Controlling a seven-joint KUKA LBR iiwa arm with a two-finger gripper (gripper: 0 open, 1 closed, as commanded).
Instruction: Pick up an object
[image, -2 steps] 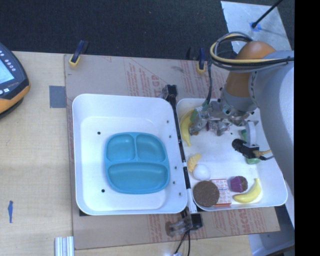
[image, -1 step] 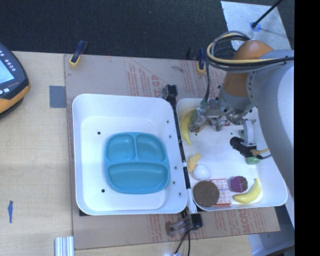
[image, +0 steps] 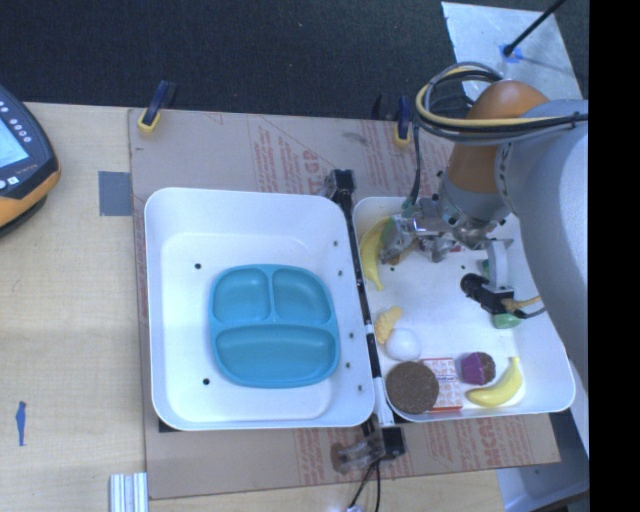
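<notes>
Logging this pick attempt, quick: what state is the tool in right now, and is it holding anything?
Tool: low over the right bin, beside the banana at the bin's left wall; open or closed cannot be told, nothing seen held.

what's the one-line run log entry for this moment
arm over right bin | claw near banana at bin's far left | blue divided plate in left bin | nothing seen held

The wooden bench (image: 70, 330) bears a cardboard sheet (image: 270, 155) under two white bins (image: 170, 300), an orange-grey pendant (image: 20, 150) at its left edge.
</notes>
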